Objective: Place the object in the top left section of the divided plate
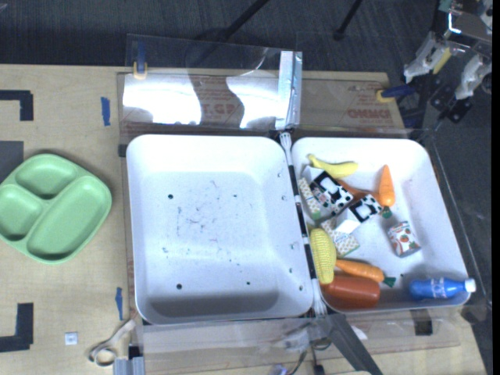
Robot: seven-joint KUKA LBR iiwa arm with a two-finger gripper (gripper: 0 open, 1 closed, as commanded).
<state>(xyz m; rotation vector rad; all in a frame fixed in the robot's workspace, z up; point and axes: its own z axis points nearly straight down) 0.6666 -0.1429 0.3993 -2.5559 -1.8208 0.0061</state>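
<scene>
The green divided plate [52,208] lies on the bench to the left of both bins. It has a small section at its top left, another at its lower left and one long section on the right, and I see nothing in any of them. My gripper [451,47] hangs at the top right of the view, beyond the far corner of the right bin [437,174], away from every object. The right bin holds several items: a banana [332,165], a carrot [386,184], black-and-white boxes [333,193], a corn cob [323,254] and a blue bottle [437,288].
The left bin [211,225] sits between the plate and the right bin. A clear plastic sheet [211,92] stands behind the left bin. A red item [353,291], a second carrot [359,269] and a small carton [402,238] also lie in the right bin.
</scene>
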